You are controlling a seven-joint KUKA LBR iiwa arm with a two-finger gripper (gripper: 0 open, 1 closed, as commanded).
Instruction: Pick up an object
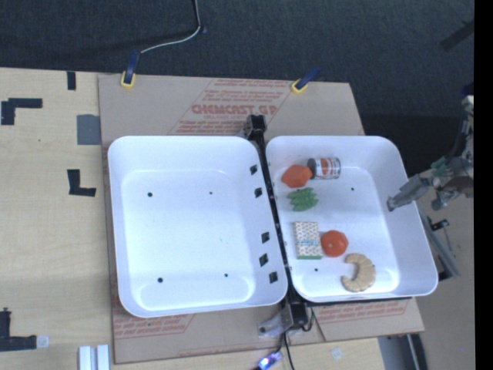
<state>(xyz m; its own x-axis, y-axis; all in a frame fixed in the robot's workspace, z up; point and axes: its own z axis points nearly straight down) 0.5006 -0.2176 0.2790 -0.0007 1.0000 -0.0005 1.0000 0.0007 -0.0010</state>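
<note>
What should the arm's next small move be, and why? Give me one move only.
Probably swing the gripper left, further in over the right bin, toward the tomato. The gripper sits at that bin's right rim with nothing between its fingers, while every object lies nearer the divider. The tomato and the croissant look closest to it.

Dark carpet [308,21], tan bench [46,237].

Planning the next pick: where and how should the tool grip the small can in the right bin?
Grip the small can across its round body, coming straight down. It lies on its side, long axis left-right, so fingers close front to back. The orange item crowds its left end.
</note>
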